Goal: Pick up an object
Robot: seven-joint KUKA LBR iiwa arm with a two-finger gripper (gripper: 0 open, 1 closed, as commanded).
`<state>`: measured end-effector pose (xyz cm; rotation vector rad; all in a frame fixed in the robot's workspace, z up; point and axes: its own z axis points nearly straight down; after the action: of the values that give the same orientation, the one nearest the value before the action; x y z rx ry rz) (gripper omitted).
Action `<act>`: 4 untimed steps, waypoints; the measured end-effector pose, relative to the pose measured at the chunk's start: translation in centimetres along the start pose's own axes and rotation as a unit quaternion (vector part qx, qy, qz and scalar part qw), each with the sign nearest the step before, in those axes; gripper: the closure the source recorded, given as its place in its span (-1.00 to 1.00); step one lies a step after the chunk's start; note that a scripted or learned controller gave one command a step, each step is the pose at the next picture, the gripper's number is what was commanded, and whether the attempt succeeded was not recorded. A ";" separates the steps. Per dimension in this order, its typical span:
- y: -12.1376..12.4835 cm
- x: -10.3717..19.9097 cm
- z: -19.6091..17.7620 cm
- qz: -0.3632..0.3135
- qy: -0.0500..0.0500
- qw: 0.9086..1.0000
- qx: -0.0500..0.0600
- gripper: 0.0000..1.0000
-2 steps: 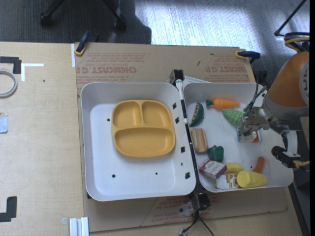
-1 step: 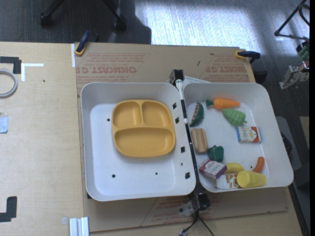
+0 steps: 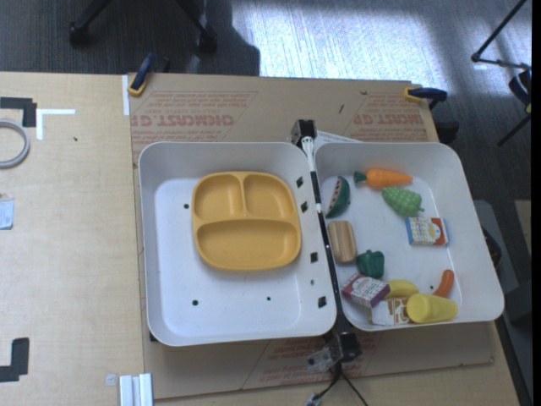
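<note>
A yellow divided plate (image 3: 247,220) lies in the left bin (image 3: 169,303). The right bin (image 3: 467,227) holds several toy foods: a watermelon slice (image 3: 338,194), an orange carrot (image 3: 385,177), a green bumpy vegetable (image 3: 401,200), a small carton (image 3: 426,231), a bread piece (image 3: 342,240), a dark green pepper (image 3: 370,263), a small orange piece (image 3: 445,282), a maroon and white box (image 3: 366,291), a yellow cup (image 3: 430,309) and a yellow piece (image 3: 401,288).
Both bins rest on a cardboard sheet (image 3: 220,112) on the wooden bench (image 3: 68,252). Clamps (image 3: 140,73) hold the sheet at its far corners. Black tape marks and a roll of tape (image 3: 10,144) lie at the bench's left.
</note>
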<state>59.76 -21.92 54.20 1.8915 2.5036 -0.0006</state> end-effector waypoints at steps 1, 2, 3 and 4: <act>0.0 0.0 0.0 0.000 0.000 1.000 0.000 -1.00; -4.4 1.0 22.6 -0.036 0.001 0.999 0.001 -1.00; -8.7 5.5 36.1 -0.010 0.001 1.000 0.001 -1.00; -9.0 4.6 44.9 -0.108 0.001 0.994 0.000 -1.00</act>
<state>49.99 -20.10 9.25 1.6103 2.6963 0.0008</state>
